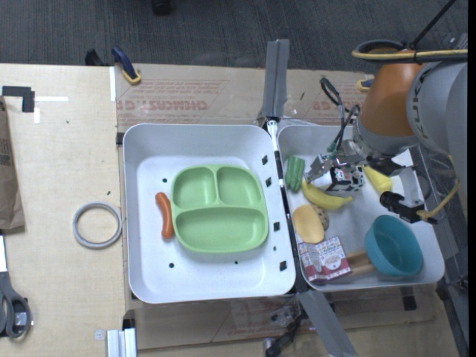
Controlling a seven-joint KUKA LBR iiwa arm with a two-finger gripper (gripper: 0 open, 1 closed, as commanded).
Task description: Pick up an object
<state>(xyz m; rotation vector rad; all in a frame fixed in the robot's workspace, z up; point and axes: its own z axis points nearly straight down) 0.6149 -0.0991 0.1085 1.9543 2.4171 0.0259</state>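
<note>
Near the right bin's [435, 274] middle, a curved, smooth yellow banana [325, 196] lies just under the gripper [336, 171]; whether it grasps anything cannot be told. Toward the front edge sit a round blue bowl [393, 245] and glossy red packet [324, 258]. Grey arm [435, 99] bends down from the right.

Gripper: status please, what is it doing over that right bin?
Gripper low in right bin, just above banana. Nothing seen held. Green pickle and blue bowl close by.
</note>
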